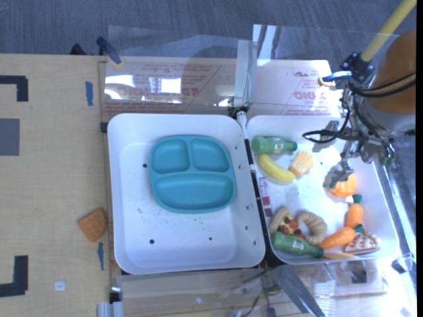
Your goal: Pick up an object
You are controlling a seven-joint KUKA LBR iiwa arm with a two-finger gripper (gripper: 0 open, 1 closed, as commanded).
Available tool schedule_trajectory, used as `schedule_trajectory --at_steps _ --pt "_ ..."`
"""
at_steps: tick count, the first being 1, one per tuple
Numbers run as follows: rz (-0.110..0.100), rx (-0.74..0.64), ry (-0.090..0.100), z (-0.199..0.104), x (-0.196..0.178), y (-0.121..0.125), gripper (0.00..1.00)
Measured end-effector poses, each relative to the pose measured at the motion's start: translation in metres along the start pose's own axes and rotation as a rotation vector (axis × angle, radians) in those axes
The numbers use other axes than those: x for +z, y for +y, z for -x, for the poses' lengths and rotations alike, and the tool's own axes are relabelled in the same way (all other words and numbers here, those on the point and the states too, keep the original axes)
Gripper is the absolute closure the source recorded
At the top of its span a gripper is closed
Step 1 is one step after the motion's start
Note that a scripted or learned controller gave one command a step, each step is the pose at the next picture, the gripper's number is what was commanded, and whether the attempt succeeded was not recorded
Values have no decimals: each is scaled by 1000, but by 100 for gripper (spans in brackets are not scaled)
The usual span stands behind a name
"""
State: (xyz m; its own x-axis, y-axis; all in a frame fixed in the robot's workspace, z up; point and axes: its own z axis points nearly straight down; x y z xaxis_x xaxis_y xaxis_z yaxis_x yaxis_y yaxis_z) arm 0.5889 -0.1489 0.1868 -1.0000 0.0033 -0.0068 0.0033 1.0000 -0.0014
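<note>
Writing: red print shows on the clear panels (198, 78) behind both bins, but it is too faint and skewed to read; a strip (265, 200) with red marks lies along the divider between the bins, also illegible. No brand names can be made out on the toys.

The gripper (339, 179) stands low in the right bin (390, 207), directly over a small orange pumpkin-like toy (344, 187), rounded with a dark top. Whether the tips are spread or pinching the toy cannot be told from here.

Right bin contents: a green bottle (274, 145) and a banana (275, 170) near the divider, a pale yellow ridged piece (301, 163) beside them, two carrots (349, 226), a pizza slice (362, 244), a second green bottle (296, 245), a pretzel-shaped piece (310, 222).

The left bin (125, 197) holds a blue divided plate (192, 174). A waffle-like piece (93, 224) lies on the bench outside it.
</note>
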Motion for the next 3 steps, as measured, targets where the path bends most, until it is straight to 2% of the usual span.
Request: schedule_trajectory --at_steps 1,2,3 --pt "-11 -102 -14 54 70 32 0" --pt "-2 -221 -4 30 97 40 0" --pt "1 -202 -6 11 97 57 0"
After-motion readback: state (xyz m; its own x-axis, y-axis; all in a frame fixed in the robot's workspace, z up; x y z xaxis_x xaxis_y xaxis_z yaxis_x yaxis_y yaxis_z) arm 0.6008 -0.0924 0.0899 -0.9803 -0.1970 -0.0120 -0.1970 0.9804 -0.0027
